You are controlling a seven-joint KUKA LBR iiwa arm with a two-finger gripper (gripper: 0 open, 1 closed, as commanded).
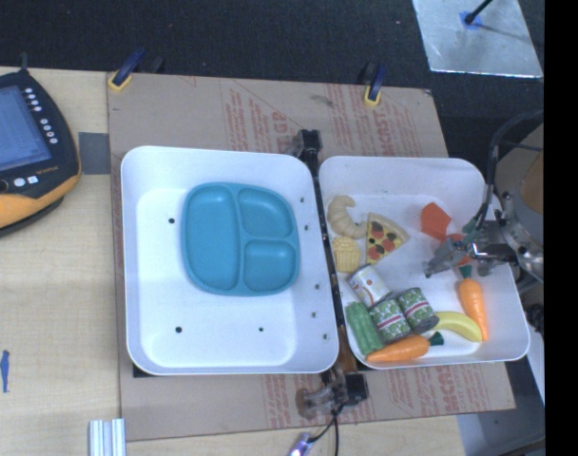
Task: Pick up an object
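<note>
The right bin (403, 171) holds several toy foods: a croissant (343, 215), a pizza slice (384, 237), a corn cob (345, 253), a red block (435, 220), two green cans (403, 313), a banana (457, 325) and two carrots (472, 304) (398, 351). My gripper (448, 257) reaches in from the right, low over the bin's right side. It sits between the red block and the upright carrot. Its fingers (433, 267) look spread and open, with nothing between them.
The left bin (146, 283) holds a blue divided plate (240, 237). A small white carton (367, 283) and a green cucumber (362, 329) lie near the wall between the bins. A teach pendant (18, 155) rests on the bench at far left.
</note>
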